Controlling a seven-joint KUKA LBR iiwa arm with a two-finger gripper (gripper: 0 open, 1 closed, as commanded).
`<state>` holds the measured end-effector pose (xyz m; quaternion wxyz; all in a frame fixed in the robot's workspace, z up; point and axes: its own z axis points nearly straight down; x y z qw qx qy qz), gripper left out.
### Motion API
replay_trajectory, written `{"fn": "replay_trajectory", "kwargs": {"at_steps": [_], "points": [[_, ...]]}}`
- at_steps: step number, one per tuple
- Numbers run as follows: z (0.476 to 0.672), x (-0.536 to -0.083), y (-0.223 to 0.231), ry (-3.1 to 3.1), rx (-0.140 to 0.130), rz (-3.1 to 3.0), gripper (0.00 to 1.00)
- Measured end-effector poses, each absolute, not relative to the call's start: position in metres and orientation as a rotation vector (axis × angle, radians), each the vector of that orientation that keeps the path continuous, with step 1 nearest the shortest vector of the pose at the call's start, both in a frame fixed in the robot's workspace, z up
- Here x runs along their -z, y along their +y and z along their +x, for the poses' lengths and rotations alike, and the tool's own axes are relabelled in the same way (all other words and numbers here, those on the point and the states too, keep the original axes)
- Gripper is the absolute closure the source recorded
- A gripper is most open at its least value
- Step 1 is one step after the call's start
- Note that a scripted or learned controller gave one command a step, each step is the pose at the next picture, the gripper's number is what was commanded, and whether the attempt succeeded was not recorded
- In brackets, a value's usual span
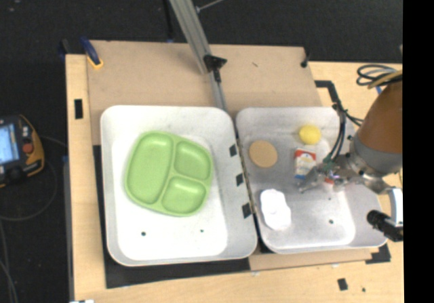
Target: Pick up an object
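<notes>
1. My gripper (313, 179) sits low over the right bin (298, 244), arm coming in from the right. I can't tell how it's set: the tip is a blur of metal and cable against the white floor.
2. Candidates, all in the right bin: yellow ball (309, 134) near the back wall, tan disc (263, 154) left of centre, white lump (274, 208) toward the front-left, and a red-and-white packet (305, 159) just beside my tip.
3. The packet is nearest, so I judge it's the target in hand. Its edge and my tip overlap in this view (touching or just above, can't say).
4. To do it well: centre the tip over the packet's middle, not its near edge. An edge grab would likely just flip or push it.
5. The ball lies just behind the packet. Keep the approach vertical so I don't knock it rolling.
6. The packet looks flat and light. Go right down to the bin floor before closing, or the grip probably closes on air.
7. Lift straight and slow, then check that something is really between the tips before calling it a pick.
8. Green tray (168, 173) in the left bin (115, 179) is well apart from all this. Ignore it.
</notes>
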<state>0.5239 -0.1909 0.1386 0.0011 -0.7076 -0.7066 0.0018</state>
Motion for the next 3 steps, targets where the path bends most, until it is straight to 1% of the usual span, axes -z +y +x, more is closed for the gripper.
{"fn": "replay_trajectory", "kwargs": {"at_steps": [1, 2, 3], "points": [[0.524, -0.099, -0.192, -2.221, -0.003, -2.224, 0.0], [0.525, -0.112, -0.193, -2.22, 0.003, -2.231, 1.0], [0.533, -0.159, -0.191, -2.23, 0.005, -2.223, 1.0]]}}
